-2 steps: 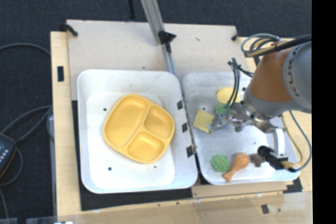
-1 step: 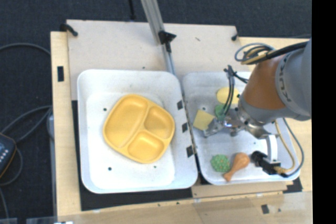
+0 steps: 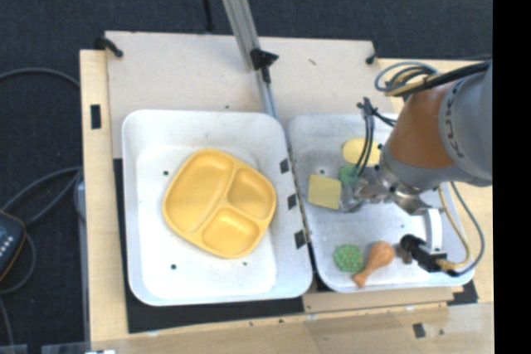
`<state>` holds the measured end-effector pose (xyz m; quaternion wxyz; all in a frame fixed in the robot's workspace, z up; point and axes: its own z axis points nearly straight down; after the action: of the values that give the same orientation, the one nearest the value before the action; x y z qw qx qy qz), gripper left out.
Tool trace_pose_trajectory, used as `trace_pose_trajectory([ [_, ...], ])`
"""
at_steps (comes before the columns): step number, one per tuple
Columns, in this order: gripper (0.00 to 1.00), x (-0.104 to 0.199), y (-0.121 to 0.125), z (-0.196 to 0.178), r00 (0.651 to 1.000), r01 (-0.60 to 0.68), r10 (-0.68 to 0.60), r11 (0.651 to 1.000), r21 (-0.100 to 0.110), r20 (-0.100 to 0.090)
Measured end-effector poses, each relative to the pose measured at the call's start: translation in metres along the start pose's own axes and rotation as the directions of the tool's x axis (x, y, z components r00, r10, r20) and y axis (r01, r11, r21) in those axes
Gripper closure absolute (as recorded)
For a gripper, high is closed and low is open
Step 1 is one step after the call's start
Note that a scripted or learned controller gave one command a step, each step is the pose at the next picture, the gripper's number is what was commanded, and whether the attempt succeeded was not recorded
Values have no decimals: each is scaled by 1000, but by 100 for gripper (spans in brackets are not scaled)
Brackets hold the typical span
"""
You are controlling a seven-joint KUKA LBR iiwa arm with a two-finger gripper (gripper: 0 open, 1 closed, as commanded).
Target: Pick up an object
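Right bin (image 3: 431,273): gripper (image 3: 355,201) lowered beside a pale yellow block (image 3: 325,191); whether its fingers are parted or closed cannot be told. Green toy (image 3: 348,257) and drumstick (image 3: 373,259) lie nearer the front rim. Left bin (image 3: 149,278): yellow divided tray (image 3: 219,202). No legible writing.

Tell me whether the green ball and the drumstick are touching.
Touching. The camera view shows the green ball pressed against the drumstick's narrow end in the right bin, with no white floor between them.

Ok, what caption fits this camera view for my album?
Robot hand reaches into the right bin beside a yellow block.
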<state>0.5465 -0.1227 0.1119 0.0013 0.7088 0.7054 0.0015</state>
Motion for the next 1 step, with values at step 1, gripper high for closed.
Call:
trace_pose_trajectory([
  [1,100,3,0,-45,1000,8,-8,1000,-2,1],
])
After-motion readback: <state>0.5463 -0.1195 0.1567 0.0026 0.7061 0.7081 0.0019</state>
